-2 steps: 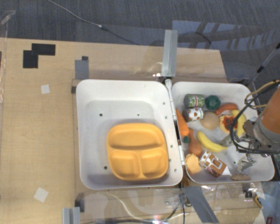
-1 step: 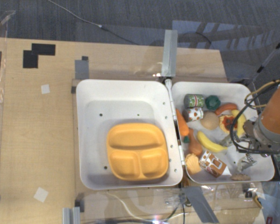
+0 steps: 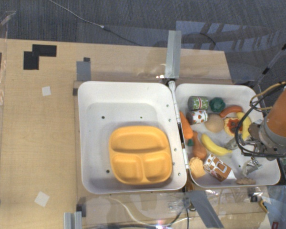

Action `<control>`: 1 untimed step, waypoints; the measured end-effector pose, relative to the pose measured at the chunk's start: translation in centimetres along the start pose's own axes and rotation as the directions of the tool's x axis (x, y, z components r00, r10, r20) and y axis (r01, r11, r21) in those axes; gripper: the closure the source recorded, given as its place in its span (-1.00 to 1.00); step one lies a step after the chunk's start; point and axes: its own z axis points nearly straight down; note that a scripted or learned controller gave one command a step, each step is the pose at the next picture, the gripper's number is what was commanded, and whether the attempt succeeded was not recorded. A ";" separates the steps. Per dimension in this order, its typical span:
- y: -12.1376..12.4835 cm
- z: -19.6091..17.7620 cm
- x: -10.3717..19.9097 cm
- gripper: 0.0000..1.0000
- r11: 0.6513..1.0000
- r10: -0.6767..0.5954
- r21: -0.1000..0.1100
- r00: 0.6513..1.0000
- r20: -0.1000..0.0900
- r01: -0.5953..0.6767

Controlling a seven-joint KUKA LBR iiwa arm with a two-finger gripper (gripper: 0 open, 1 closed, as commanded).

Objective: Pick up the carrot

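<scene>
- Two shallow white bins sit side by side on the pale wooden table (image 3: 33,142): the left bin (image 3: 93,128) and the right bin (image 3: 269,175).
- The carrot (image 3: 186,126) is a slim orange piece, long and tapering, lying lengthwise against the right bin's left wall, just beside the divider between the bins. Its upper end points toward the far rim, and a small green bit shows near its lower end.
- Just to the carrot's right stand a green-labelled can (image 3: 198,103) and a red-and-white can (image 3: 199,116), with a beige round item (image 3: 213,123) beside them.
- A yellow banana (image 3: 216,146) lies below those, near the middle of the right bin, and a dark green item (image 3: 217,104) rests near the far rim.
- A brown-and-white carton (image 3: 217,168) lies tilted near the right bin's near rim.
- The left bin carries a yellow divided tray (image 3: 140,154), resting toward its near side.
- The arm (image 3: 282,120) comes in from the right edge, its orange band showing above the grey wrist, with dark cables looping around it.
- The gripper (image 3: 252,165) hangs over the right bin's near right corner, well apart from the carrot, which lies across the bin from it.
- Whether the fingers are spread or pressed together I cannot tell; nothing is visibly caught between them.
</scene>
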 end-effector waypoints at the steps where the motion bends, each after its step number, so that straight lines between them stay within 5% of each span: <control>1: -0.1 -1.3 -0.4 1.00 1.000 -0.006 0.006 1.000 0.008 0.006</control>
